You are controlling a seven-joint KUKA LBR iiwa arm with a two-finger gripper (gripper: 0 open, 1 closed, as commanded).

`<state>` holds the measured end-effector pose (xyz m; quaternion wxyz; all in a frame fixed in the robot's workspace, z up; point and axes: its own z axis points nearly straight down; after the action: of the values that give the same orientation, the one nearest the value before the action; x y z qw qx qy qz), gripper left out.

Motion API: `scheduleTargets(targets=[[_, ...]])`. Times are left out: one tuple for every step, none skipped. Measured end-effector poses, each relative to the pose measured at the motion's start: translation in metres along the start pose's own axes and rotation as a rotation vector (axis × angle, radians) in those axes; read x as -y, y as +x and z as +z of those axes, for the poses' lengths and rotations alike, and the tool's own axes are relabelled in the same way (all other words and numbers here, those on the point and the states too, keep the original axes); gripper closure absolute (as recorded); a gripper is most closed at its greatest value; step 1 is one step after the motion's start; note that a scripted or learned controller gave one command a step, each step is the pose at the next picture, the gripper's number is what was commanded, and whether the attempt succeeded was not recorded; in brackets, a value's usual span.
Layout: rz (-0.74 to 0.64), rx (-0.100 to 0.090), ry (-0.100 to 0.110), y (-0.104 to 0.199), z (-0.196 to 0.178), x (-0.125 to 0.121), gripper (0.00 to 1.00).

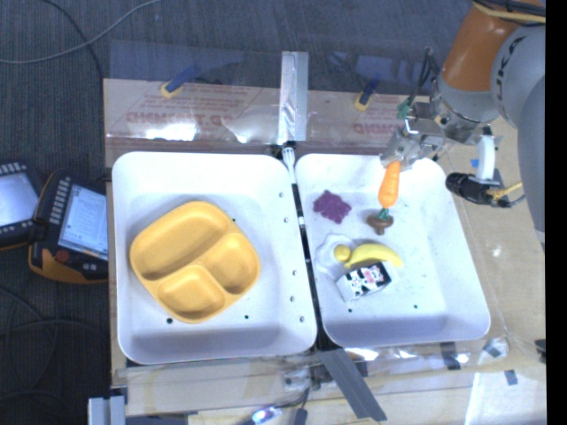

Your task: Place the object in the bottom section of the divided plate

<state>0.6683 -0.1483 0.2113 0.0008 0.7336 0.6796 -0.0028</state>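
The arm's fingers [403,153] are over the top edge of the right white bin [461,264], pinched on the top end of a small orange toy carrot [389,184] that hangs down above the bin floor. The yellow three-section plastic plate [193,259] sits way over in the left white bin [133,184]. My worry is that the grip looks like it's right at the tip, so the carrot could swing or slip crossing the divider, or land in the wrong section.
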Motion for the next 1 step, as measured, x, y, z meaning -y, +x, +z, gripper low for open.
scheduleTargets(targets=[[0.057,-0.004,0.001,0.0402,0.0079,0.0977,1.00]])
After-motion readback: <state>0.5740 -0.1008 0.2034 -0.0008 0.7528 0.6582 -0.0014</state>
